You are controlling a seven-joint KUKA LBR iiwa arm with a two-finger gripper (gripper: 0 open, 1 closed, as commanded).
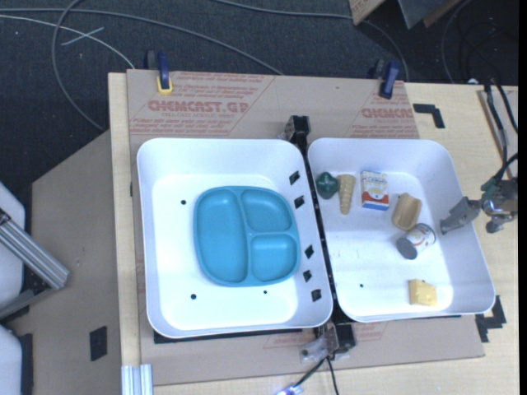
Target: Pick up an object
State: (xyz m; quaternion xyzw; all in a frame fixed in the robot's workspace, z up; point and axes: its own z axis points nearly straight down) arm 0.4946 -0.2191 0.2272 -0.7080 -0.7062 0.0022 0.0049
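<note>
The right bin (pixel 461 262) holds several small objects. Along its far side lie a dark green piece (pixel 327 185), a tan cone (pixel 346 192) and a small white, blue and orange box (pixel 375 190). A tan bread-like piece (pixel 406 211) lies to the right of the box. Below it, a small grey and white can (pixel 416 239) lies on its side. A yellow cheese-like wedge (pixel 422 293) sits near the front right. My gripper (pixel 473 210) hangs at the bin's right rim, to the right of the can and the tan piece, touching none of them.
The left bin (pixel 165 220) holds a blue divided plate (pixel 245 235). A black clip strip (pixel 306 220) joins the two bins. Clamps (pixel 165 76) hold the cardboard sheet at the back. Cables lie on the dark floor beyond.
</note>
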